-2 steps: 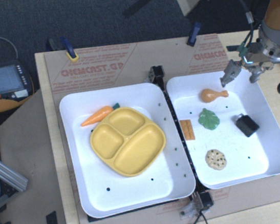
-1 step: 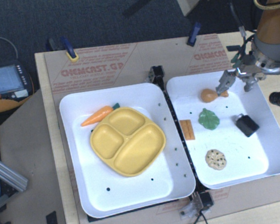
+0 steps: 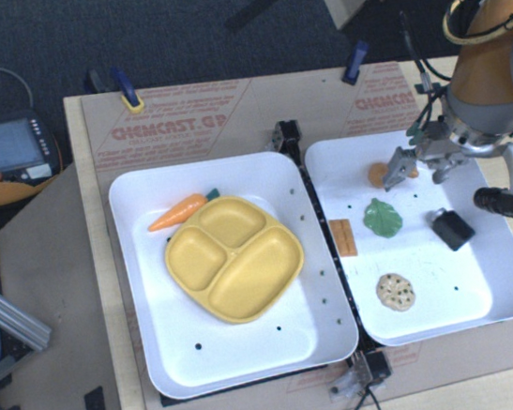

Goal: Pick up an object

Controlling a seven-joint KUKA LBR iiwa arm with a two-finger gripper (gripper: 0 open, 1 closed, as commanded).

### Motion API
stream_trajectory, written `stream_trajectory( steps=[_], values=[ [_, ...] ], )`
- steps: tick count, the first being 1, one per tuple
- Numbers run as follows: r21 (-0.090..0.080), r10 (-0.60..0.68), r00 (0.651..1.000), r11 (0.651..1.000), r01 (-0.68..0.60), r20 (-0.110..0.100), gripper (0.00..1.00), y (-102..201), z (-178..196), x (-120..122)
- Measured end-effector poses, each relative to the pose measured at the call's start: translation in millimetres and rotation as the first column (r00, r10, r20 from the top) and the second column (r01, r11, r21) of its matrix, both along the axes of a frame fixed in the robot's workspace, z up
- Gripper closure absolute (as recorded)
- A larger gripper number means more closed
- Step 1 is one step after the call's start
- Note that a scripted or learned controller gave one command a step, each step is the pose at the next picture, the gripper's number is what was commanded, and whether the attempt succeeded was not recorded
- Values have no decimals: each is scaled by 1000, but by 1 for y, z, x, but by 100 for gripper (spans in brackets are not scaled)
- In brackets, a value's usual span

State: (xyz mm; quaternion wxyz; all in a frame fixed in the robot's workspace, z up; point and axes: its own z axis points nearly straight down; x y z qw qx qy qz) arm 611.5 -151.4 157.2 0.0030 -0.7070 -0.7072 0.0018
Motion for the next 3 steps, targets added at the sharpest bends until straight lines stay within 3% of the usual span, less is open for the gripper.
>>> stream_trajectory(
  steps=[1,2,3],
  values=[
    [-1,-1,1000,1000,1,0,0,-7,-48,3],
    [-2,0,1000,1000,0,8,100,-7,-34,5],
    [-5,-1,1000,1000,1,14,100,-17,24,8]
  ],
)
